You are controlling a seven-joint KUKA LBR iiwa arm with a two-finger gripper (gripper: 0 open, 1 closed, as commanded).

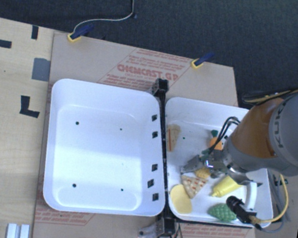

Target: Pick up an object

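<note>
My gripper (200, 165) is low in the right bin (195, 113), reaching in from the right under the grey arm with its orange band. Just below it lies a tan waffle-patterned wedge (193, 184), and a yellow bottle-like piece (225, 186) lies to its right. A pale yellow disc (182, 200) rests at the bin's front edge, with a green knobbly piece (221, 213) beside it. A tan cone-like piece (172, 137) lies by the left wall. A small orange and green item (214, 138) sits behind the gripper, partly hidden by the arm.
The left bin (57, 128) stands beside the right one, divided from it by a black clip strip (157, 145). Both sit on a cardboard sheet (140, 69) on the wooden bench. The arm covers the right bin's far right part.
</note>
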